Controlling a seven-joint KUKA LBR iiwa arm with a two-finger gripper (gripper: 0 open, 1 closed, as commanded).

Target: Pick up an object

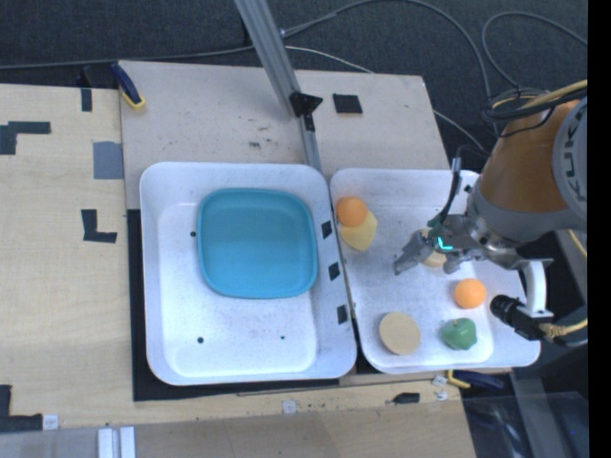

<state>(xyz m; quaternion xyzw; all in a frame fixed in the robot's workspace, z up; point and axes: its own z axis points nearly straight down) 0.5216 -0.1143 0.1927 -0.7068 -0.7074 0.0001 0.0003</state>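
On the tabletop (57,256), the left bin (162,351) carries a blue plate (256,241). The right bin (401,189) holds an orange ball on a yellow block (355,219), a tan disc (399,333), a green piece (459,334) and an orange ball (469,294). The jaws (417,254) hang low mid-bin, spread apart and holding nothing, so the pick is not yet made and any of these pieces is left to grasp.
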